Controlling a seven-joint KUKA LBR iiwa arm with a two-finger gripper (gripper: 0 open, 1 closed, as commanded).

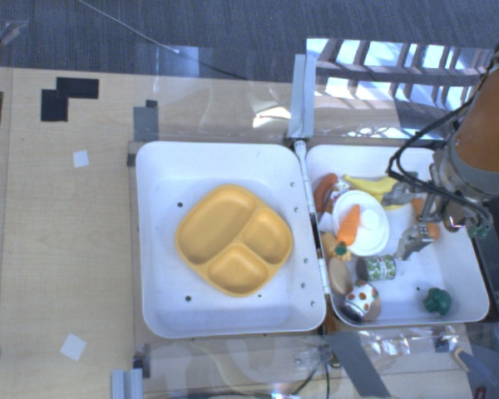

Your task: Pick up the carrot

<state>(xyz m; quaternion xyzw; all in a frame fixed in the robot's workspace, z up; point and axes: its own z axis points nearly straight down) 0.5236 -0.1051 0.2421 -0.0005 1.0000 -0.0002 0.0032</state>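
The one camera looks down on a wooden bench (58, 264) with two white bins side by side. The left bin (162, 306) holds a yellow divided plate (234, 239), set at a tilt near its middle.

The right bin (470, 293) is crowded along its left side. The carrot (348, 226) lies on a small white plate (368, 231), orange with a bit of green at its lower end, pointing down and to the left. Just above the plate is a banana (369, 184), and to the upper left a reddish-brown sausage (323, 193) lies against the bin wall. Below the plate stands a small can (378, 268) on its side; below that, a spotted round thing (362, 299) and a pale brownish piece (339, 274) beside it. A green broccoli (437, 301) sits apart in the lower right corner.

The arm comes in from the right, its orange band above the wrist — the gripper (422, 225) hangs over the right bin, just to the right of the white plate and apart from the carrot. Whether the claw is apart or together I cannot tell.
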